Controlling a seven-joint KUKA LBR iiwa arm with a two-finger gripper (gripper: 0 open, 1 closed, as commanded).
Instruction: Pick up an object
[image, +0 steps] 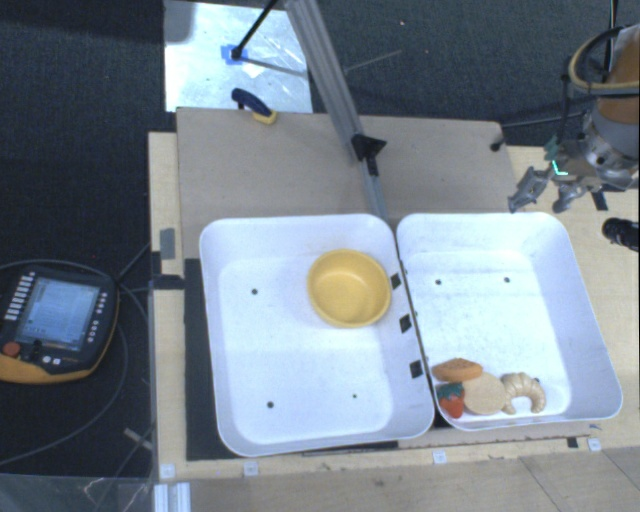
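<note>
Yellow plastic marks the bowl (349, 288) at the far right of the left bin (240, 400), while a small heap of food pieces (490, 388) lies in the near corner of the right bin (580, 300). Nothing is picked yet: the pincer (548, 186) hangs open and unladen beyond the right bin's far right corner, so the next move would be to swing in over a target and descend. Both bins rest on a pale tabletop (280, 160) amid dark floor (70, 120), with a control pendant (55, 320) at left.
</note>
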